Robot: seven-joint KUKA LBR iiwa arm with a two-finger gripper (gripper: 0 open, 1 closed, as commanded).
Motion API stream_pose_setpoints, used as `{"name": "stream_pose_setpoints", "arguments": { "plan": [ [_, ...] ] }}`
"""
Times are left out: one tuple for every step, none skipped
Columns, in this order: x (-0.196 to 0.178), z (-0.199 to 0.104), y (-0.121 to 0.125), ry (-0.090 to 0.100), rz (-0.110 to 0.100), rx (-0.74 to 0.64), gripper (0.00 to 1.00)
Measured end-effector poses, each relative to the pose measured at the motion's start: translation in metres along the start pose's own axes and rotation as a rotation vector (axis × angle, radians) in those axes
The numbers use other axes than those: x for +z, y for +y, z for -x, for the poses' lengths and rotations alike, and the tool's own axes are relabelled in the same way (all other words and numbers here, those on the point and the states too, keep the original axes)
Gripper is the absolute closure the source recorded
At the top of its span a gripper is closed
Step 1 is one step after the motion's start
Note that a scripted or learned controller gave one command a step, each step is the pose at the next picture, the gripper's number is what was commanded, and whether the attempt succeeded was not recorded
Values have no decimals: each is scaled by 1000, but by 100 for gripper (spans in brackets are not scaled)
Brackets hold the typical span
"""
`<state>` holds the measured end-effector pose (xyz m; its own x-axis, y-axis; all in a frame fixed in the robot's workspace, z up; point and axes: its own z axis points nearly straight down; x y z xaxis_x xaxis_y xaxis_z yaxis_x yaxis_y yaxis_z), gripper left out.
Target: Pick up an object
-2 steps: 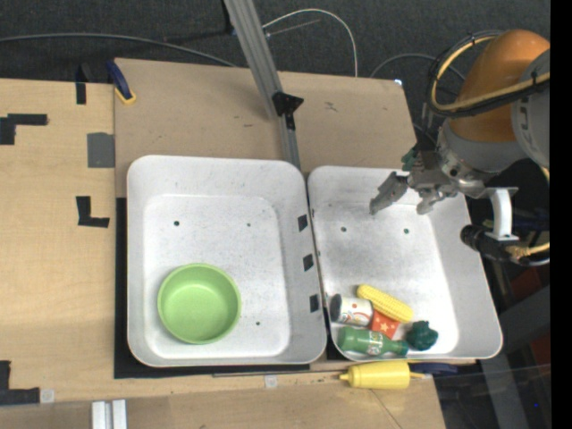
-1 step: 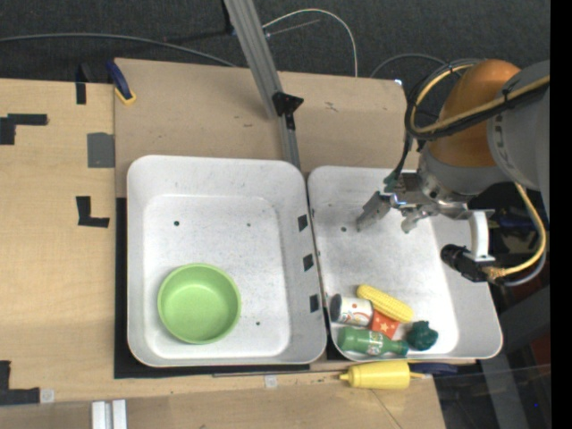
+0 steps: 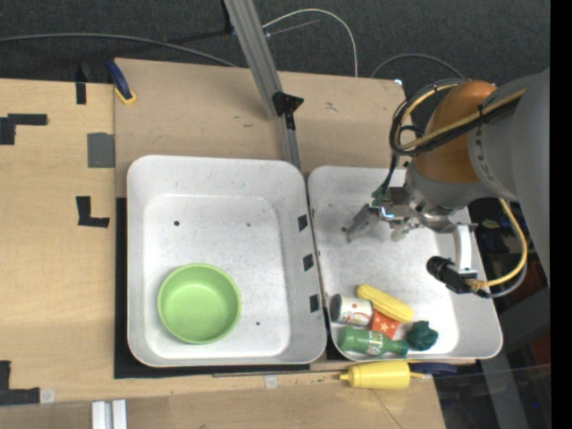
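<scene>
— Where's the gripper [image 3: 375, 221]?

— Upper part of the right bin [image 3: 344, 195], right of frame centre. Its fingers are spread apart over bare bin floor, nothing between them.

— And the objects?

— Heaped in that bin's lower corner, well below the gripper: a yellow corn [image 3: 385, 301], a white can [image 3: 351, 310], a red piece [image 3: 385, 324], a green bottle [image 3: 371, 341], a dark green lump [image 3: 422, 335].

— Anything else?

— A yellow bottle [image 3: 379, 375] lies on the bench just below the bin's rim. A green bowl [image 3: 199, 303] sits in the left bin [image 3: 214, 172], lower left.
</scene>
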<state>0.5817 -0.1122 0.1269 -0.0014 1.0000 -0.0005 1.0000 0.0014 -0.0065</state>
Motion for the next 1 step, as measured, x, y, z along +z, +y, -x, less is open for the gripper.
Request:
{"name": "stream_pose_setpoints", "arguments": {
  "plan": [
    [-13,-1,1,1,4,-2,100]
  ]
}}
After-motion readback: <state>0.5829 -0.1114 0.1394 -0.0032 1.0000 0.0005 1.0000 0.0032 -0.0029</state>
